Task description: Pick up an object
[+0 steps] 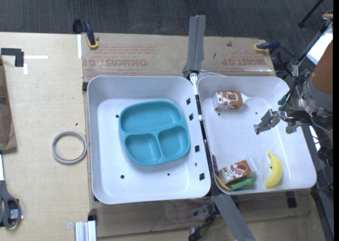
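arm: reaches over the right bin (233,83) | hand (276,121): above the banana (273,170), fingers spread apart, holding nothing

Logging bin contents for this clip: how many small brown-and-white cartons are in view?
2, both in the right bin: one carton near its far-left corner, the other carton at the near-left corner beside a green item. Nothing seems to hide more.

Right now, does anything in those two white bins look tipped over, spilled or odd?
Nothing is spilled or broken. Both small cartons lie on their sides: one near the right bin's far wall, the other in its near left corner, against a green vegetable. The blue tray sits slightly askew in the left bin.
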Available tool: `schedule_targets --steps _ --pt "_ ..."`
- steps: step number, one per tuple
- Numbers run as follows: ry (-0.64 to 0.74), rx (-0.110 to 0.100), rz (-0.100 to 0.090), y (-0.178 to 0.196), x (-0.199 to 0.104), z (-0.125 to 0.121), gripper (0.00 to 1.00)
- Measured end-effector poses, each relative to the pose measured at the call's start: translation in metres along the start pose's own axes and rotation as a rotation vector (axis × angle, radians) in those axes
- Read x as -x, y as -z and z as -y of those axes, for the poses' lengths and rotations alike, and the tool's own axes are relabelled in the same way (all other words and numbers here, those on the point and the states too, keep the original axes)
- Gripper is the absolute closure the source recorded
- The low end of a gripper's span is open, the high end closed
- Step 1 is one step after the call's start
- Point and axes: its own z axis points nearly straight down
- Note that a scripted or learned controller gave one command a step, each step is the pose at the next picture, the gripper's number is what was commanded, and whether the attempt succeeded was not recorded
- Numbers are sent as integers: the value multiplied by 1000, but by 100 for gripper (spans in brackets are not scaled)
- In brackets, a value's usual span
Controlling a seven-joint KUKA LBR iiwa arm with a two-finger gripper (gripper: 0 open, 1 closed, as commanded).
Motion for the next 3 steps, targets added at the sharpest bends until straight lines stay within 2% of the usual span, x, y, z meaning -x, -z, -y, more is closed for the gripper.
schedule_targets --steps 1,2,3 --pt "-30 -1 -1 -86 86 11 0" --pt "174 3 1 -25 100 10 0" --pt "43 -1 -2 -164 59 9 0"
